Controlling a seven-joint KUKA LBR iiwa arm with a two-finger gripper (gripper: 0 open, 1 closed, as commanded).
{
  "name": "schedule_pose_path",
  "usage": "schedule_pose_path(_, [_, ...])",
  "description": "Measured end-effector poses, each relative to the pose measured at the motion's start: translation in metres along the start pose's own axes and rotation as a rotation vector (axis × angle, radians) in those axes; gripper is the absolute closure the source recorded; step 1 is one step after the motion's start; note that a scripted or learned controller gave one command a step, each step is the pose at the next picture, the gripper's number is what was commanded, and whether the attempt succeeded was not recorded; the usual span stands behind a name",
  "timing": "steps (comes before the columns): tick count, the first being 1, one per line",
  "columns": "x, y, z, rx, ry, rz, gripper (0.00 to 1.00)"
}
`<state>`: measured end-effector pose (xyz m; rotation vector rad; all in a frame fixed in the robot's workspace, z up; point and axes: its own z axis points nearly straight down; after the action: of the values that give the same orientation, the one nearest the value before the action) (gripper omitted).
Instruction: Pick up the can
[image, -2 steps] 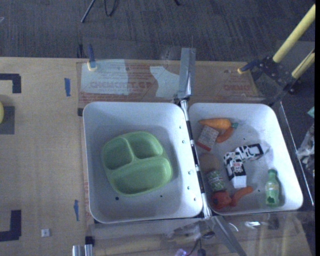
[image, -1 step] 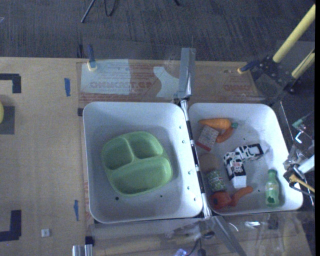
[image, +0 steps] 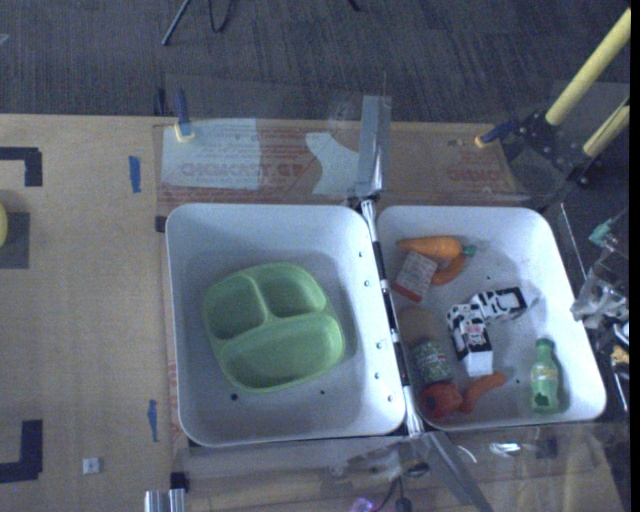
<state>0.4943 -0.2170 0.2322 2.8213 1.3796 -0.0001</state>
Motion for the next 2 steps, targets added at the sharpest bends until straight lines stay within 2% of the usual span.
schedule_pose_path(1, [-0.003, -0.017, 0.075, 0.004, 0.000, -0.080, 1.00])
schedule_pose_path(2, [0.031, 0.031, -0.015, 0.001, 0.000, 0.107, 1.00])
